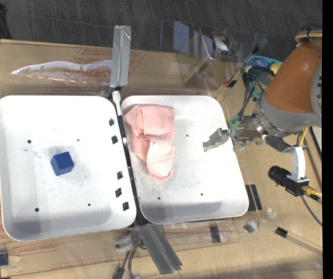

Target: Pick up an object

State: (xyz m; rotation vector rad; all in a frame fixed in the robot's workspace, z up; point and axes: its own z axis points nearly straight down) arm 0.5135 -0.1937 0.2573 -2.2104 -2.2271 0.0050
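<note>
Faint red print on cardboard sheet (pixel 67 68) behind bins (too blurred to read); no other text.

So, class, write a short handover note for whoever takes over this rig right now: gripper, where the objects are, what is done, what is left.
Gripper: over the right side of the right bin, nothing seen between its fingers; open or shut is unclear from this view.
Pink cloth: crumpled in the right bin, against its left wall, apart from the gripper.
Blue cube: in the left bin, left of centre.
Done: no object picked up yet.
Left: choose one object, probably the nearer cloth, move over it, grasp and lift.
</note>
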